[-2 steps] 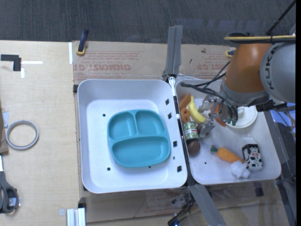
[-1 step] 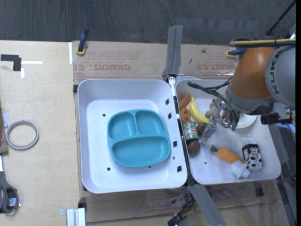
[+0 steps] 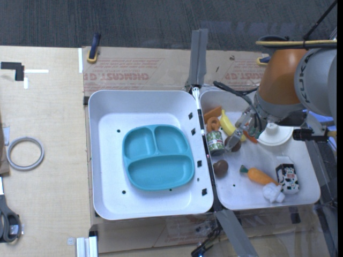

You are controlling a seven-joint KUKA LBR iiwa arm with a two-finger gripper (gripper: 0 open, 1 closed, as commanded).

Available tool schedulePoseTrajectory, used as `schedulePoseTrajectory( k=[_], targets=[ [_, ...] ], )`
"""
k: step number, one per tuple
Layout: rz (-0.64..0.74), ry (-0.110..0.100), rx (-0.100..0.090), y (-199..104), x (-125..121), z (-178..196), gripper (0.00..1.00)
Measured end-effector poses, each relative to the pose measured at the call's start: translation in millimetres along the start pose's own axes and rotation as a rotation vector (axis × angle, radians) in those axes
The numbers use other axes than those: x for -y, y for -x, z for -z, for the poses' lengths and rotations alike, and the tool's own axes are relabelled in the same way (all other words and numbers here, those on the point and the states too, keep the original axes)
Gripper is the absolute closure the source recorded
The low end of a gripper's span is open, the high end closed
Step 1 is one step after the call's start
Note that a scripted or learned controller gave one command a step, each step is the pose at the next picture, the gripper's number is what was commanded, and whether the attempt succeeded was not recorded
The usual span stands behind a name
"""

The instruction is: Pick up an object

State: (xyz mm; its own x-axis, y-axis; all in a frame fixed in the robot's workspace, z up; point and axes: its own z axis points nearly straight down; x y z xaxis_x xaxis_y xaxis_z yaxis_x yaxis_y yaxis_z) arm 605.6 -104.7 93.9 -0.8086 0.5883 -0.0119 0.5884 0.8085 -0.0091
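My gripper (image 3: 236, 138) reaches down into the right bin (image 3: 300, 199) near its left wall. It hangs just right of a small green can (image 3: 215, 142) and below a yellow banana (image 3: 227, 125). An orange toy piece (image 3: 213, 118) lies beside the banana. A brown round object (image 3: 220, 167) rests in front of the can. A carrot (image 3: 257, 175), a black-and-white cow toy (image 3: 286, 176) and a white lump (image 3: 274, 195) lie toward the bin's front right. Nothing can be seen held in the gripper.
The left bin (image 3: 102, 159) holds a teal divided plate (image 3: 158, 157). A white bowl (image 3: 275, 135) sits under the arm's wrist in the right bin. A grey tape ring (image 3: 23, 153) and scissors (image 3: 9, 225) lie on the bench at left.
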Motion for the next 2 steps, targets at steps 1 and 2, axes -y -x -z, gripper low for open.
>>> schedulePoseTrajectory(
  k=[1, 2],
  targets=[
    [-0.101, 0.008, -0.011, -37.6, 55.0, -2.0, 0.0],
    [-0.187, 0.007, -0.013, -84.9, 95.5, -2.4, 0.0]
  ],
)
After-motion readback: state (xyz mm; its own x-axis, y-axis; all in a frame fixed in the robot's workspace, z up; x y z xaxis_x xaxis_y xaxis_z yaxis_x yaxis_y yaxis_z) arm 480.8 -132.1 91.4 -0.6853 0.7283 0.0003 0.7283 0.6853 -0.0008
